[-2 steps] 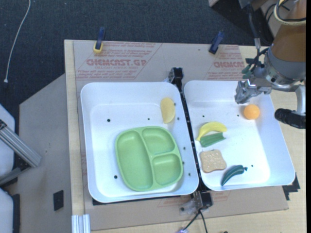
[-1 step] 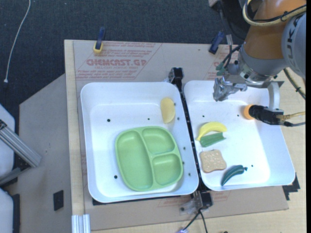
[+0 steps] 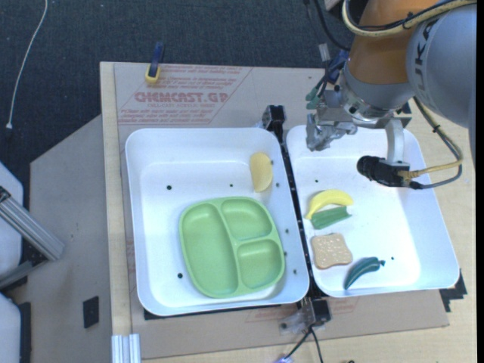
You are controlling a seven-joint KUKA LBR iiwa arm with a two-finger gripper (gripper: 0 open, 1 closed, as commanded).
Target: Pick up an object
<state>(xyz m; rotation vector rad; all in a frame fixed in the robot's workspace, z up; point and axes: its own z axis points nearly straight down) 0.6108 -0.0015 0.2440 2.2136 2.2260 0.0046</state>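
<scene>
My hand (image 3: 325,133) hangs over the far left corner of the right bin (image 3: 431,225), nothing between its fingers; whether they stand apart or together I cannot tell from this slant. Nearest candidate is the yellow banana (image 3: 330,200), lying near the bin's left wall, touching a green pod (image 3: 330,217) just below it. A slice of toast (image 3: 330,250) and a dark teal pepper (image 3: 363,271) lie further toward the near edge. Judgement: to grasp well I should travel toward the near side, centre over the banana's thick middle, turn the fingers across its short width, and descend straight so the pod is not dragged along. The banana is curved, smooth, bright yellow, likely plastic and slippery; the wall beside it limits finger room.
</scene>
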